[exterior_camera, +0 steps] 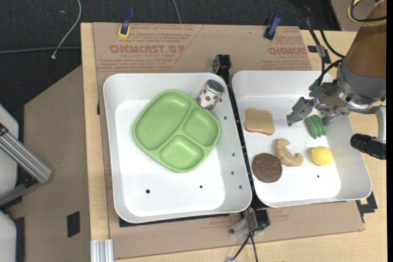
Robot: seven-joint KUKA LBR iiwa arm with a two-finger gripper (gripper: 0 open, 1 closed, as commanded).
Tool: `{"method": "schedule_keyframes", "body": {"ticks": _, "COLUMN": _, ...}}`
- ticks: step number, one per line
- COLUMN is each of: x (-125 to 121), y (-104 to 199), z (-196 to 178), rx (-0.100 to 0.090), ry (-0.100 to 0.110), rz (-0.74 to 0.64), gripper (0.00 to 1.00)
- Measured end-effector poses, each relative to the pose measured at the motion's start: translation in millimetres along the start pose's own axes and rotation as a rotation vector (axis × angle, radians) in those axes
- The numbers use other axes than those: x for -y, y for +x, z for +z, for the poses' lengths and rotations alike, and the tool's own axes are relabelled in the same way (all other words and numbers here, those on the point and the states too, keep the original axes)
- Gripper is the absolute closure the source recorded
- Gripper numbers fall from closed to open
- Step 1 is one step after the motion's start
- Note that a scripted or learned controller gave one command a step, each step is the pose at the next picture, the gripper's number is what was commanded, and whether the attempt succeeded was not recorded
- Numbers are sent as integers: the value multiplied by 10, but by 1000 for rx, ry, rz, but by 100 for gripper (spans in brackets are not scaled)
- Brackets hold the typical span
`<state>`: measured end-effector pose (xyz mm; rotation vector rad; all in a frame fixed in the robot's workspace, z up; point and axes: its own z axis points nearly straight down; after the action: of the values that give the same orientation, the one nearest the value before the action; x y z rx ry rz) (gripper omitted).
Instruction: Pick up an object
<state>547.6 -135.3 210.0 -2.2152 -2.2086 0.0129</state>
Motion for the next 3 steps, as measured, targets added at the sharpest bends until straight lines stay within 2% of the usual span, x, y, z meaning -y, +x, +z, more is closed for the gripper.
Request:
{"method": "schedule_keyframes", "body": {"ticks": 1, "x": -28, "y": 3, "z": -72, "rx": 2, "ry": -14, "rz": -4, "gripper": 0}}
{"method": "schedule_keyframes", "body": {"ticks": 2, "x": -78, "y": -32, "z": 539, "rx": 1, "ry": -9, "rz": -3, "gripper": 0}}
{"method": "schedule_keyframes", "body": {"ticks": 3, "x": -76, "y": 6, "z": 967, "rx": 1, "ry": -9, "rz": -3, "gripper": 0}}
